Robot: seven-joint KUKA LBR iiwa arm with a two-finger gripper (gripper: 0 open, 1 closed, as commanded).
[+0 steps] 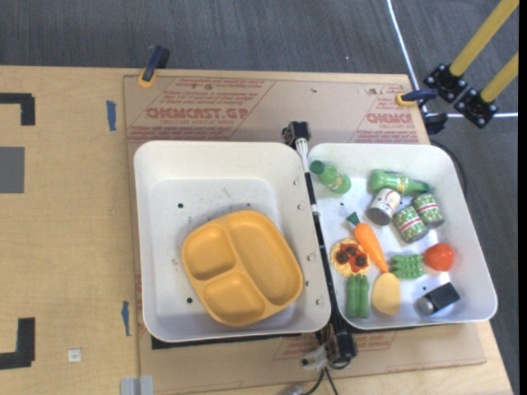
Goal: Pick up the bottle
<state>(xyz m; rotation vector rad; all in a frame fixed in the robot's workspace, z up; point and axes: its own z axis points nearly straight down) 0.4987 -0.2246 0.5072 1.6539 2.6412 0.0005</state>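
Note:
A small light-green bottle (331,178) lies at the back left corner of the right bin (473,245), close to the divider between the bins. A darker green bottle (398,182) lies on its side near that bin's back wall, further right. Both rest among other toy food, and nothing is touching either one.
Three small cans (409,221) lie just in front of the dark bottle. A carrot (371,246), tomato (439,256), yellow fruit (385,294), green beans (357,295) and a black block (437,299) crowd the right bin's front. A yellow divided plate (240,266) sits in the left bin (156,220).

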